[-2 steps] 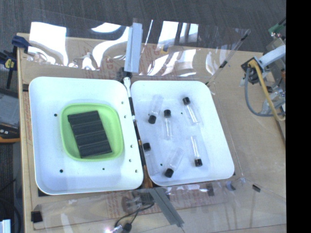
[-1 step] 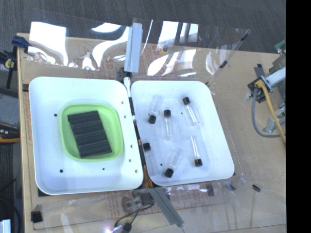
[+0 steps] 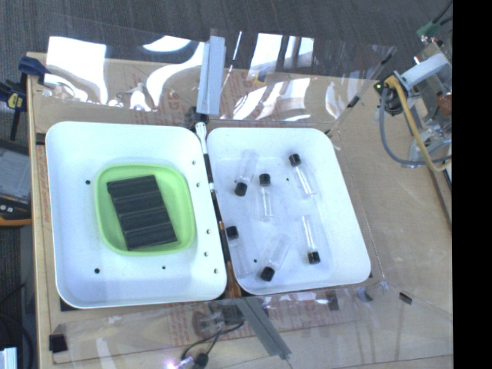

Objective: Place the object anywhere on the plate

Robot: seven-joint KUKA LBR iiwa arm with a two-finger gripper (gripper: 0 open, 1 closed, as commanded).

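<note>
Green plate [image 3: 106, 233] with dark ridged block [image 3: 141, 212] in left bin [image 3: 69, 279]; clear black-capped vials [image 3: 266, 196] scattered across right bin [image 3: 350, 241]. Gripper state: cannot tell.

One fixed camera looks down at a slant from above the pale wooden worktop [image 3: 400, 229]; both shallow white plastic bins [image 3: 69, 275] fit within view.

Two bins sit side by side on a bench [image 3: 400, 229]. The left bin [image 3: 69, 206] holds a plate [image 3: 105, 198], and a ridged block [image 3: 141, 211] lies on the plate. The right bin [image 3: 338, 206] holds several vials [image 3: 265, 194] scattered apart, lying on their sides.
</note>
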